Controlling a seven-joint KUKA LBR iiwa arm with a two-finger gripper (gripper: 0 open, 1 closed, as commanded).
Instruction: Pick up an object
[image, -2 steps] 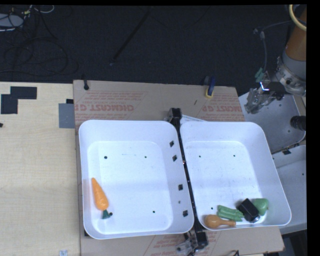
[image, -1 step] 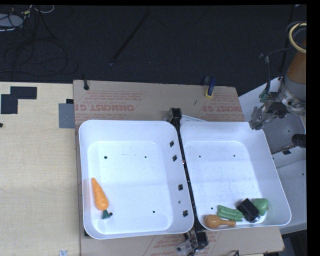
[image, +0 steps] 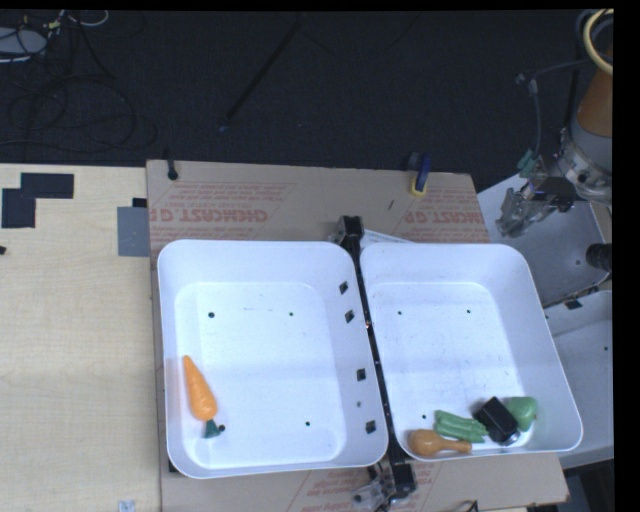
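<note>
An orange toy carrot (image: 199, 388) with a small dark green top lies near the front left wall of the left bin (image: 250, 262). In the front right corner of the right bin (image: 450, 262) sit a green pod (image: 460, 426), a black block (image: 497, 419), a green rounded piece (image: 522, 408) and a tan-orange gourd shape (image: 437, 443), all packed close together. My gripper (image: 518, 208) hangs at the far right, outside the bins and beyond the right bin's back right corner, well away from every object.
The bins stand on a brown cardboard sheet (image: 300, 200) over a light wooden bench. A black divider strip (image: 362, 330) runs between the bins. A blue-and-yellow clamp (image: 420, 174) stands at the cardboard's back edge. Cables lie on the dark floor behind.
</note>
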